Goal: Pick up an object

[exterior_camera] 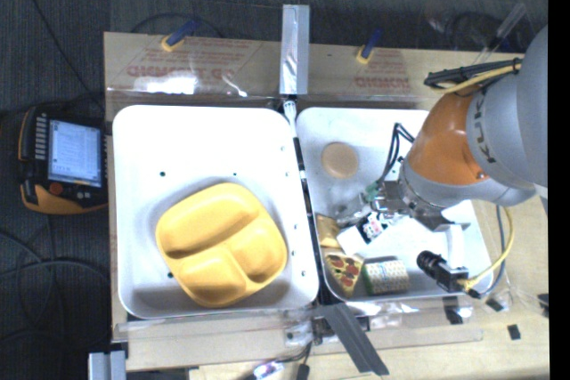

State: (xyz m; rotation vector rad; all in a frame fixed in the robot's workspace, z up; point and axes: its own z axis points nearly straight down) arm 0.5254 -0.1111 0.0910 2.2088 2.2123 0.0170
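Grey arm with orange band [454, 147]: black letters on band, partly legible, "KU". Hand [378, 214] low in right white bin [312, 133], over clutter; open or closed: cannot tell. Round tan disc [339, 159] far-left in same bin. Grey ridged block [385, 276] near edge, long axis left-right. Yellow divided tray [221, 242] in left white bin [134, 191].
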